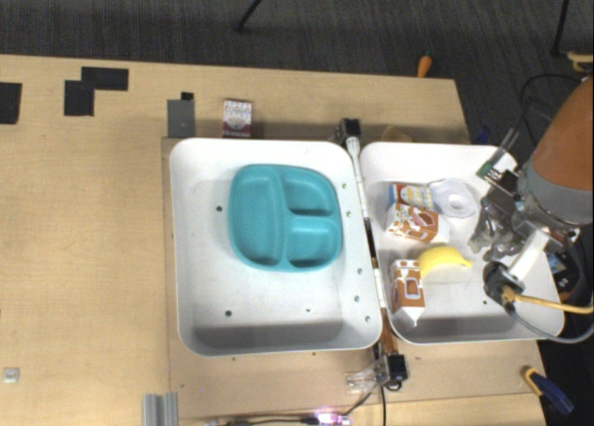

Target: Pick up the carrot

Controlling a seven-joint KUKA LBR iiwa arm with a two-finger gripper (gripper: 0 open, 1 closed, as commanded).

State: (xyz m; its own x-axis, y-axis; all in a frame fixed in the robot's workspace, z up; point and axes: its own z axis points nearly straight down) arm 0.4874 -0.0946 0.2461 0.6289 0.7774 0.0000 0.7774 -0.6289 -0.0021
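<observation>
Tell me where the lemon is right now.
The lemon lies in the right bin, near its middle, just left of the tool and above-right of a small carton.

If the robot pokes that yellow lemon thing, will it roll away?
Probably a little: the yellow lemon looks rounded and smooth, so it may roll or slip. A small carton close beside it might block that side.

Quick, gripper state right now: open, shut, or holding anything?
Gripper: cannot be told from this view; it hangs over the right bin, near the lemon.
</observation>
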